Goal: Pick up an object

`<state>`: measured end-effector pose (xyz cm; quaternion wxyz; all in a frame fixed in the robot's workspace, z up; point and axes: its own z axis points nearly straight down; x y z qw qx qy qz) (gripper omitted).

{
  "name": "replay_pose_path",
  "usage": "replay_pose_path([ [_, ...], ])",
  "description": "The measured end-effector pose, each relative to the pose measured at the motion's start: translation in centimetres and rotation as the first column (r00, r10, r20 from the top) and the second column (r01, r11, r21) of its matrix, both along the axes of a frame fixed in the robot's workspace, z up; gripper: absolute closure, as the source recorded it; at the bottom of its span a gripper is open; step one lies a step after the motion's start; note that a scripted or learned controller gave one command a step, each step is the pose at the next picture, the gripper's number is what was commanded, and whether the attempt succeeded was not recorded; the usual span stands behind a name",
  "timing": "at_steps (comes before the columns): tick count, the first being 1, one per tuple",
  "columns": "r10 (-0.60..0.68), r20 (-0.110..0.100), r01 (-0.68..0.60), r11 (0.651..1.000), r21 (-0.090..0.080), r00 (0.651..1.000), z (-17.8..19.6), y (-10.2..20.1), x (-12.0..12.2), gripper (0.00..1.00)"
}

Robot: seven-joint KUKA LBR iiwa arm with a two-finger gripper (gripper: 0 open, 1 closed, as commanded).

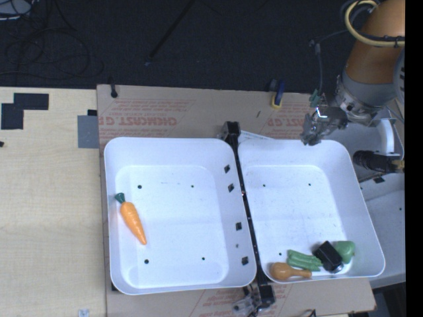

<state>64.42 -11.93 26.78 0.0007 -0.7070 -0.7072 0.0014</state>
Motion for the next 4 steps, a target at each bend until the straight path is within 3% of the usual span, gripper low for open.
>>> replay_pose_path([
  [1,-0.006,0.007,0.006,1.0,0.0,1.0,6.3,-0.7,-1.4,1.0],
  [2,0.006,0.004,-0.006,1.0,0.002,1.0,10.4,8.8,-1.3,1.0],
  [3,-0.002,-0.005,0.002,1.0,0.0,1.0,1.6,5.1,-0.1,1.0],
  [4,0.0,0.002,0.0,1.0,0.001,1.0,4.7,5.7,-1.4,1.0],
])
